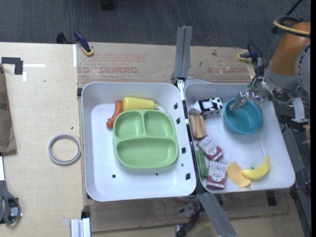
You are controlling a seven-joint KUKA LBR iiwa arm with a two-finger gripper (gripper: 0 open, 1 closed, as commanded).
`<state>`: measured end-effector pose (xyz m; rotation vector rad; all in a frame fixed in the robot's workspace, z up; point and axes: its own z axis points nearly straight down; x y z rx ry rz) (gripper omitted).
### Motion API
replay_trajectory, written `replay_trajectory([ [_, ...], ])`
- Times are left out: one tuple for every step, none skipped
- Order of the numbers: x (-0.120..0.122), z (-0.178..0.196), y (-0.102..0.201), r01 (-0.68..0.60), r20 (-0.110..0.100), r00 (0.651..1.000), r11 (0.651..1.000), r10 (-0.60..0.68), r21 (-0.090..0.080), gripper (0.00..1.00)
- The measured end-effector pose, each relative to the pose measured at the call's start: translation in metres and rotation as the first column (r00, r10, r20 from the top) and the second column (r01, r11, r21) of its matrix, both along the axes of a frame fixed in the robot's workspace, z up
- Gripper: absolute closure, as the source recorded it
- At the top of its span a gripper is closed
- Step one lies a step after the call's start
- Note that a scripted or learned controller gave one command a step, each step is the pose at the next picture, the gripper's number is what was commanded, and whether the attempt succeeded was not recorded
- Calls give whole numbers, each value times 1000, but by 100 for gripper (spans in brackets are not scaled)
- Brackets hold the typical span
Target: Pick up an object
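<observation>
We see the grey arm with its orange band (290,51) reaching in from the right, its two-finger gripper (242,101) hanging over the far rim of a round blue plastic bowl (243,117) in the right-hand shallow white bin (281,152). The metal tip sits at or just above the bowl's edge; we cannot tell how far apart the fingers are, and nothing is visibly caught between them.

Just left of the bowl lies a small black-and-white toy cow (210,105), and below that a tan bread-like roll (197,126) close to the divider. Further towards the near side we find two small red-and-white printed packets (210,147) (216,175), with a green stick-shaped item (201,163) beside them. A yellow plastic banana (257,170) and a flat yellow-orange chip-shaped piece (238,175) lie near the front right corner, touching each other.

In the left white bin (94,147) rests a light green divided plastic plate (145,138), with a yellow squeeze bottle (138,103) and an orange carrot-shaped toy (114,114) along its far side. On the wooden bench (39,112) to the left lies a grey ring (64,149).
</observation>
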<state>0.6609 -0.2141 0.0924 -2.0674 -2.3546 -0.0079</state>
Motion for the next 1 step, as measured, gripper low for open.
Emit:
replay_trajectory([
  [-1,57,19,-320,6,947,947,320,-12,0],
])
